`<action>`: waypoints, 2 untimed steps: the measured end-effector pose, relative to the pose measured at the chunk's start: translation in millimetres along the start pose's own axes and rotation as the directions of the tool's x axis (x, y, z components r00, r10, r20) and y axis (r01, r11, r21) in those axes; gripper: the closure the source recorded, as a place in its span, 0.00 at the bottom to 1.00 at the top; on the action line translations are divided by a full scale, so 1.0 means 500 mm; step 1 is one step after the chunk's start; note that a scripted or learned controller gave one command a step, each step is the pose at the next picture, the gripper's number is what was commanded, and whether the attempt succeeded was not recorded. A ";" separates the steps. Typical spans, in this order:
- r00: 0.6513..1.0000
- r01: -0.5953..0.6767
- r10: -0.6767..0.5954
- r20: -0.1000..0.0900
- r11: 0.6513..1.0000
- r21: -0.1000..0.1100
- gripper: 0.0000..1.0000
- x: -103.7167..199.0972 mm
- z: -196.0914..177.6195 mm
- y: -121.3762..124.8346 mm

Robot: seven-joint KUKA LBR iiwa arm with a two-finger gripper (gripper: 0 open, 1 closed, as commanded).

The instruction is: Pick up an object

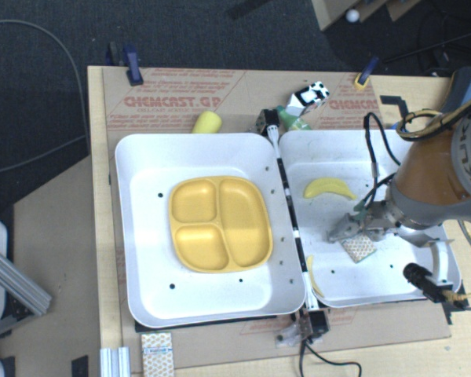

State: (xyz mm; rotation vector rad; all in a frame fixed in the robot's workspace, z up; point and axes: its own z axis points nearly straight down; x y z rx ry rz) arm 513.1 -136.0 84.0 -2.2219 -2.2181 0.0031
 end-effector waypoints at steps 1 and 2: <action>1.000 0.001 -0.001 -0.001 1.000 -0.001 0.00 0.007 0.000 -0.069; 1.000 0.003 -0.003 0.002 1.000 -0.006 0.00 -0.135 -0.116 0.141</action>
